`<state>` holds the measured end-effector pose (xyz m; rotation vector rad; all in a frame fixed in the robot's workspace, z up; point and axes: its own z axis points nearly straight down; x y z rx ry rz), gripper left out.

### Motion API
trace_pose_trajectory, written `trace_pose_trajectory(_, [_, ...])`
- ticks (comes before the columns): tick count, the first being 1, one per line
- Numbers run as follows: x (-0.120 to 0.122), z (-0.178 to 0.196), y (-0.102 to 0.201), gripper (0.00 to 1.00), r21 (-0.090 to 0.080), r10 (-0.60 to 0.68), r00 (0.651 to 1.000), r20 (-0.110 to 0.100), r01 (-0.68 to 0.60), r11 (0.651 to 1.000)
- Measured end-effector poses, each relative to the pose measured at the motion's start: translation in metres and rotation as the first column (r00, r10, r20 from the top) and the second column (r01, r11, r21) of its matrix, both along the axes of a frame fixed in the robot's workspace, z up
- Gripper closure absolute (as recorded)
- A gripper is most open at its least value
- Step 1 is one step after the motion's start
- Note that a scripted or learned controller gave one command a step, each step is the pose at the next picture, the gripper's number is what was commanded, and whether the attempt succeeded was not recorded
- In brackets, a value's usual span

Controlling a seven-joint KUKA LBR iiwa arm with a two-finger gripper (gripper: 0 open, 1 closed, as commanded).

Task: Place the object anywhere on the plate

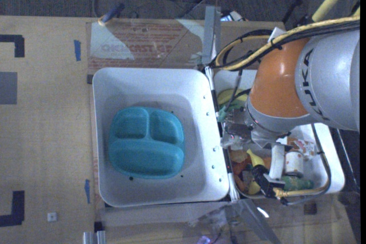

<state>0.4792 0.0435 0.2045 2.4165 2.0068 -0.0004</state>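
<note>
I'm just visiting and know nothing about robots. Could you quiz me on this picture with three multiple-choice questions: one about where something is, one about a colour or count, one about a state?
1. Where does the plate lie?
A. In the left bin
B. In the right bin
C. On the bare bench

2. How many compartments does the plate have?
A. One
B. Three
C. Five

3. Where is the arm right now?
A. Above the plate
B. Above the right bin
C. Off beyond the left bin

Answers:
1 A, the teal plate sits in the left bin.
2 B, two small compartments above one long one.
3 B, the arm hangs over the cluttered right bin.
</note>
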Motion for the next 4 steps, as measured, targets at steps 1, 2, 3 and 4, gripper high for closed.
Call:
trace_pose_trajectory(1, [-0.001,-0.013,0.078,1.00,0.001,0.196,0.981,-0.002,-0.196,0.981])
trace_pose_trajectory(2, [0.000,0.014,0.155,1.00,0.000,0.280,0.960,-0.001,-0.280,0.960])
trace_pose_trajectory(3, [-0.001,0.014,0.155,0.00,0.000,0.280,0.960,-0.001,-0.280,0.960])
trace_pose_trajectory(4, [0.055,0.048,0.112,0.00,0.000,0.190,0.982,0.000,-0.190,0.982])
